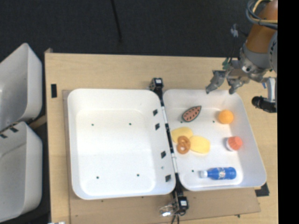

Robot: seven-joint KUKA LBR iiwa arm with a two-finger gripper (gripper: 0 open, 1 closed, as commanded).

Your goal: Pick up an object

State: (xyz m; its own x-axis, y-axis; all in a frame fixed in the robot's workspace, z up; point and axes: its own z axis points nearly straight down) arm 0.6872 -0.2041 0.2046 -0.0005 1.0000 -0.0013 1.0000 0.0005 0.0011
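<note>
Gripper [221, 85] hangs over the far rim of the right bin [254, 169], at roughly 1 o'clock of that bin. Fingers spread apart, nothing between them: released.

Right bin contents: orange ball [225, 117]; brown ridged oval piece [191, 113]; two yellow pieces [193, 141] touching each other, with an orange ring [183, 144] lying on them; small red-and-white object [234, 143]; blue bottle [218, 173] lying on its side.

Key relation: the orange ball is the nearest candidate, lying at about 6 o'clock from the gripper, well inside the bin and clear of its neighbours. The brown oval lies at about 7–8 o'clock from the gripper, its long axis running 2-to-8 o'clock. The blue bottle is farthest, near the bin's front wall, long axis running 3-to-9 o'clock, cap end toward 9.

Judgement: no grasp begun; the gripper is apart from every object. The ball would need the shortest travel, toward 6 o'clock and down, but being round it may roll out of a pinch.
</note>
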